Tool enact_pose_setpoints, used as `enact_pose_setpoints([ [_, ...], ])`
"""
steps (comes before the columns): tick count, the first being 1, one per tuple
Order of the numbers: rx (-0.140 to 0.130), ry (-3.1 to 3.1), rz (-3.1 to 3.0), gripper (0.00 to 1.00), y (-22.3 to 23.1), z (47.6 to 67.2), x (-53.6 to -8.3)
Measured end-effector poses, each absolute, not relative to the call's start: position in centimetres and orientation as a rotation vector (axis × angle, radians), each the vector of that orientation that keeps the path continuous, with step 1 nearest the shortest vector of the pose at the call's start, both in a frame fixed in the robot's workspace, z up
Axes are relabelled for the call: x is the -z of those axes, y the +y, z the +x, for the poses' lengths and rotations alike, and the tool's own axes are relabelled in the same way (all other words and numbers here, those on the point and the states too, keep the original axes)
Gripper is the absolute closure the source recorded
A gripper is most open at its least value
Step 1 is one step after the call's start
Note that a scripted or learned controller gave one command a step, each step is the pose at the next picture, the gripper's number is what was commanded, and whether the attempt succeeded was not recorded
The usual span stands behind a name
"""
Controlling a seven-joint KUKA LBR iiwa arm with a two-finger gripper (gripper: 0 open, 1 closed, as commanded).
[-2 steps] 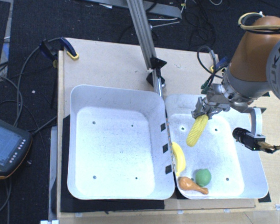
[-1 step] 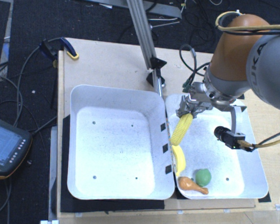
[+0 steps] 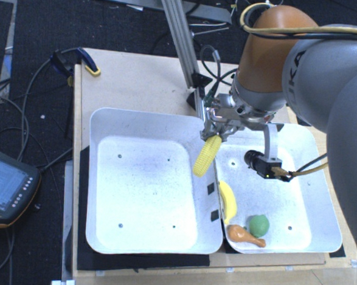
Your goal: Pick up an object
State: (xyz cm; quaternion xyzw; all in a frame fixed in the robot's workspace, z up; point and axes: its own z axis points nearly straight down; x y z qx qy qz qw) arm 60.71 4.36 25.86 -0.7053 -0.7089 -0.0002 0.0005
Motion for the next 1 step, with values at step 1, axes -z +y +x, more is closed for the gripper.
enact_pose_setpoints([
  [1,0.000,-2.226,-2.217,1.00,9.05,62.35,-25.87],
])
